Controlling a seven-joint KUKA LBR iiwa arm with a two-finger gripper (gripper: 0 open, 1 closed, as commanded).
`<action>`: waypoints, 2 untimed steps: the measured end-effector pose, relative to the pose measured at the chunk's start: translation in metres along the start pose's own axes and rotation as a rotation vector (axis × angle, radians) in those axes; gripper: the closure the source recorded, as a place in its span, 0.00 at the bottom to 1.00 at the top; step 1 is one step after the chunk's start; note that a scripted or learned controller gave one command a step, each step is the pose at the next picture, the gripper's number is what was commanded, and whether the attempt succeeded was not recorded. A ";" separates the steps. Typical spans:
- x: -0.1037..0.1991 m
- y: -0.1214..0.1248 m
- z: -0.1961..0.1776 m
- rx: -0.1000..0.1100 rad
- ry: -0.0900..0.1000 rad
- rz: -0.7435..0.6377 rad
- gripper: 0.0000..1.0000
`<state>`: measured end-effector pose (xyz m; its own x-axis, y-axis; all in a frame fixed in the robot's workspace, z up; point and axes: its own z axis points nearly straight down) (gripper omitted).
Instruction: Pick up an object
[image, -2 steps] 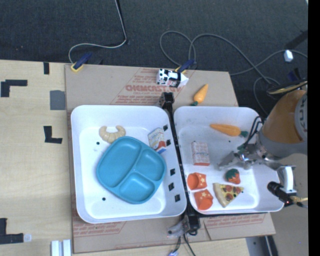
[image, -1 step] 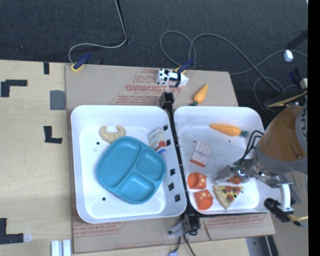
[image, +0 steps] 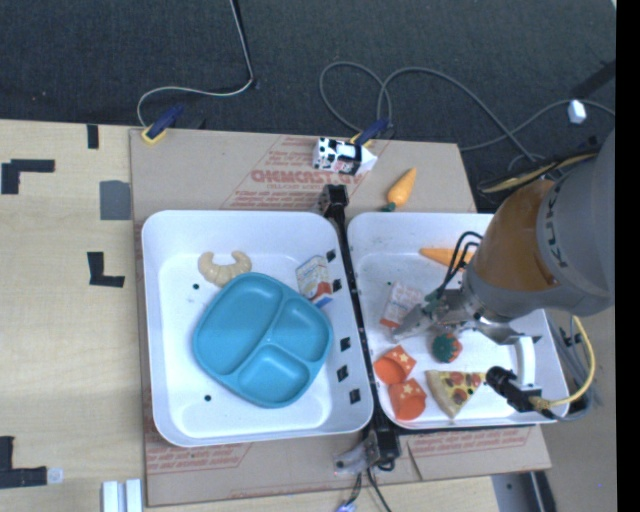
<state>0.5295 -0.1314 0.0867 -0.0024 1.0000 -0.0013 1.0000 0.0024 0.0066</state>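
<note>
Overhead, two shallow white bins sit side by side on a brown cardboard sheet, a black divider strip between them.

Left bin (image: 160, 300): a blue divided plate (image: 262, 338) lies tilted across the middle. A tan croissant (image: 223, 265) rests just beyond the plate's upper left edge. A small carton with red and blue print (image: 315, 278) leans near the bin's right wall, touching or nearly touching the plate's upper right corner.

Right bin (image: 385, 232): the grey arm with its orange band (image: 515, 245) reaches in from the right and covers much of the bin's right half. The gripper (image: 440, 308) hangs low over the bin's centre. Whether it is spread or closed cannot be told; nothing is visibly held in it. Just to its left lies a small grey and red packet (image: 400, 305). Just below it sits a green and red round toy (image: 446, 347). An orange carrot piece (image: 440, 256) shows at the upper part of the bin, partly hidden by the arm. Toward the near wall: an orange block (image: 394, 365), a red rounded piece (image: 407, 401) just below it, and a pizza slice (image: 455, 387) to their right. All lie on the bin floor.

Outside the bins, on the cardboard behind the right bin: an orange carrot with green top (image: 399, 188) and a black and white patterned cube (image: 338, 155). Cables trail across the dark floor beyond.
</note>
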 end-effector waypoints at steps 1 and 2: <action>-0.020 0.097 0.001 0.000 -0.002 0.000 0.00; 0.006 0.131 0.002 0.004 0.000 0.000 0.00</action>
<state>0.6604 -0.1250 0.0858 -0.0025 1.0000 -0.0012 1.0000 0.0025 0.0030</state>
